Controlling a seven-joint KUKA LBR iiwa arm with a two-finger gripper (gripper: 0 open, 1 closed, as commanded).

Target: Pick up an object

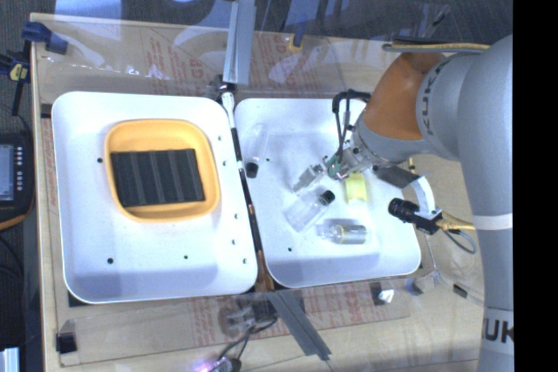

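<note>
Camera view, arm (462, 109) bent down from right into right bin (279, 266), fingers (336, 163) low among clear bottles (307, 212), their spread unclear

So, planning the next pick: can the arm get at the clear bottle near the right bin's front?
Probably yes: the clear bottle lies alone on the right bin's floor, nothing on top, with the gripper just behind it.

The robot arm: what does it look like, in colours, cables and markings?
The arm is thick, rounded and grey, with an orange band above the wrist. A thin black cable loops beside the wrist. White letters mark its base at lower right.
</note>
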